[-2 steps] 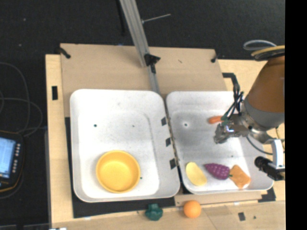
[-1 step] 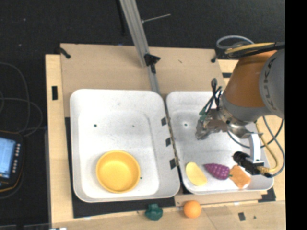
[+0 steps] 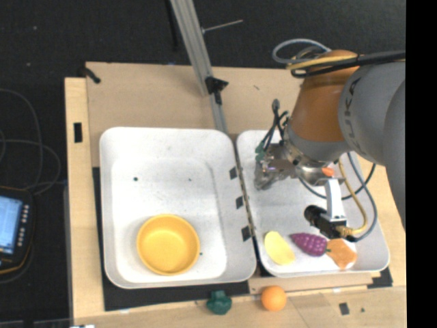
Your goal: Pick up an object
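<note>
- Gripper [image 3: 268,176] low over the right bin [image 3: 372,262], near its wall toward the left bin [image 3: 225,268]; fingers too blurred to tell apart, state unreadable.
- Along the right bin's near wall: yellow piece [image 3: 278,248], purple piece [image 3: 308,243], orange piece [image 3: 341,253], side by side, apart from the gripper.
- Beyond the right bin's left wall: yellow bowl [image 3: 168,244].
- Outside the right bin's near wall: orange ball [image 3: 273,298], green object [image 3: 219,303].

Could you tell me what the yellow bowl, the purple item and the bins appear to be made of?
The yellow bowl looks like smooth moulded plastic: even colour, soft sheen. The purple item has a bumpy, glossy surface, probably a plastic or rubber toy fruit, though the view is too coarse to be sure. The bins, left and right, seem matte white plastic with rounded, formed rims.
</note>
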